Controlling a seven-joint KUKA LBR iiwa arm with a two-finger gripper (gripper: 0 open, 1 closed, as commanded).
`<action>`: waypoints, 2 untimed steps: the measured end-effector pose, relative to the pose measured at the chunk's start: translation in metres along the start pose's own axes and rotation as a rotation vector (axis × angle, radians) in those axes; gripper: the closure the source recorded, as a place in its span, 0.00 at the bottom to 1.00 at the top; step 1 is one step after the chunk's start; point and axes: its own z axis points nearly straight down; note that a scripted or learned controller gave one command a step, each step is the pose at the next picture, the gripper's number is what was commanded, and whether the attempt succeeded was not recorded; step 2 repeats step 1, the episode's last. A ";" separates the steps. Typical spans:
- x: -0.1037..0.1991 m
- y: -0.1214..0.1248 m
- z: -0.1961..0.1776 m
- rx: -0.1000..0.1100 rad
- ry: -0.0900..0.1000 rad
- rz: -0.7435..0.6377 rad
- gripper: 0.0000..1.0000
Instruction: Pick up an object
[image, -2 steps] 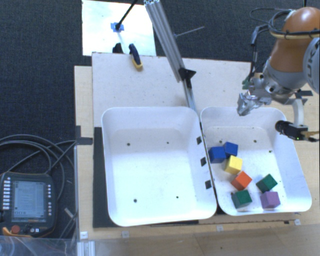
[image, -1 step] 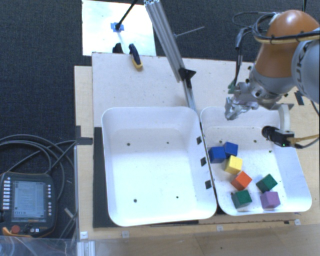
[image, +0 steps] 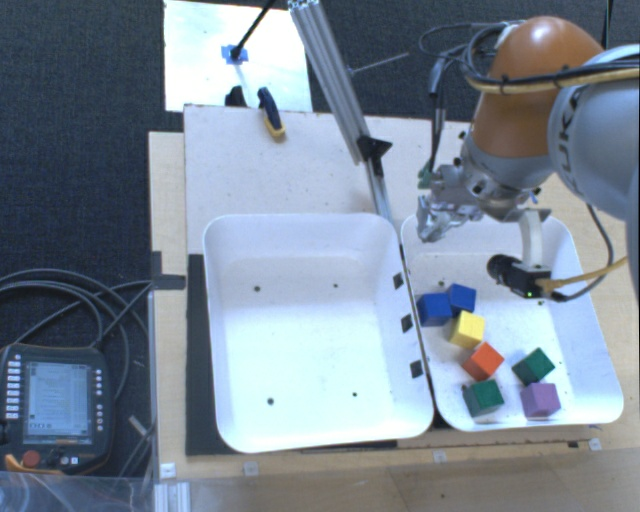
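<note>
Several small cubes lie in the right bin (image: 585, 330): two blue cubes (image: 434, 307) (image: 462, 297) touching each other, a yellow cube (image: 466, 328), an orange cube (image: 484, 360), two green cubes (image: 483, 397) (image: 533, 366) and a purple cube (image: 540, 399). My gripper (image: 440, 222) hangs over the far left corner of the right bin, above and behind the blue cubes, with nothing seen between its fingers.
The left bin (image: 300, 330) sits beside the right one. A slanted metal pole (image: 340, 90) crosses the bench behind the bins. A teach pendant (image: 55, 405) and cables lie at the far left, off the bench.
</note>
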 end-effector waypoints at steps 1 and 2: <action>0.046 -0.007 -0.003 0.001 0.000 0.000 1.00; 0.046 -0.007 -0.003 0.001 0.000 0.000 1.00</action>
